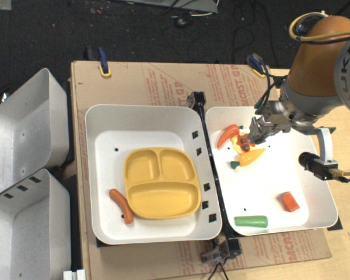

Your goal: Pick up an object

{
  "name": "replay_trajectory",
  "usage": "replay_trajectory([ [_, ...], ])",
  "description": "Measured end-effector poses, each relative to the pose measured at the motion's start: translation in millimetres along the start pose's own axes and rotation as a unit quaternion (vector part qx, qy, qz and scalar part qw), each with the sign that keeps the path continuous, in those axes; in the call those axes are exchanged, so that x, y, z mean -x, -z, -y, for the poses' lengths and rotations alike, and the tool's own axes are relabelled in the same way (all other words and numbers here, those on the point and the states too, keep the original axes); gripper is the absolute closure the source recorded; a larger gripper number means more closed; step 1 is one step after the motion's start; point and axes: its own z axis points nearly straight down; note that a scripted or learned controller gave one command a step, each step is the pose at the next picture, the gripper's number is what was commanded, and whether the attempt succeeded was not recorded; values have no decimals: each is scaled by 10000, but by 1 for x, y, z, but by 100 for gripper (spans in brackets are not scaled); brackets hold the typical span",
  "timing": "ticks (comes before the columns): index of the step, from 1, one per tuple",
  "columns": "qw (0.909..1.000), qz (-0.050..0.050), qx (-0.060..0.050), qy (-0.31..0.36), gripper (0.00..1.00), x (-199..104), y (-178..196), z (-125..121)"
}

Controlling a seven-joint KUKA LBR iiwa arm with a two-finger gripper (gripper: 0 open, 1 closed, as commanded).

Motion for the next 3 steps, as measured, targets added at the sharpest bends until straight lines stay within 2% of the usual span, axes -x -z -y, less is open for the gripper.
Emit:
replay_trajectory([
  [1, 10000, -5, 2, 3, 100, -42, 0, -23],
  [3, 10000, -9, -4, 9, 100, -149, -32, -59],
])
